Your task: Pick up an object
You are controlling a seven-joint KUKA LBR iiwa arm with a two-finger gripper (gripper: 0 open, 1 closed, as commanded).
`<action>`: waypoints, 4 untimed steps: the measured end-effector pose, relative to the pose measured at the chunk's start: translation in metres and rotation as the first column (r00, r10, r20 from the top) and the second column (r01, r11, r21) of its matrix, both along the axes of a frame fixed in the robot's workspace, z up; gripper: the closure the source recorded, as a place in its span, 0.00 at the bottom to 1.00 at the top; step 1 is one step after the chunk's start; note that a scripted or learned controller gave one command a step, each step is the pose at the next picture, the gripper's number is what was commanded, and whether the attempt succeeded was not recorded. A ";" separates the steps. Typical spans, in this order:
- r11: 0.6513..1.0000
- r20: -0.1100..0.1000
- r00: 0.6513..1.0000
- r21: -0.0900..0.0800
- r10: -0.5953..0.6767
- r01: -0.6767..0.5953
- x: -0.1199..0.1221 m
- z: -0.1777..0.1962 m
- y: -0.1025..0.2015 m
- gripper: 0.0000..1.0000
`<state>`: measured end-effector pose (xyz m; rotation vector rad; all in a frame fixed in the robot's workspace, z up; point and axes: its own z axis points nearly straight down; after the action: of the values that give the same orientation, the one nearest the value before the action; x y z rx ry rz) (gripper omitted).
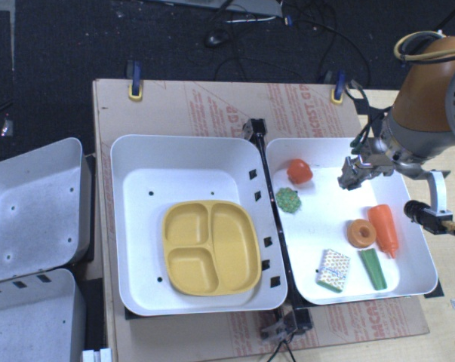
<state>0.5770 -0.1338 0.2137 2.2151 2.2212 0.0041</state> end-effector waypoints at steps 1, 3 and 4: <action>1.000 0.001 1.000 0.000 0.001 -0.001 0.007 0.053 0.009 1.00; 1.000 -0.008 1.000 0.003 0.005 -0.005 -0.021 0.036 0.121 1.00; 1.000 -0.008 1.000 0.003 0.005 -0.005 -0.031 0.020 0.178 1.00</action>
<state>0.5456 0.0440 0.2337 2.2150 2.2321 -0.0018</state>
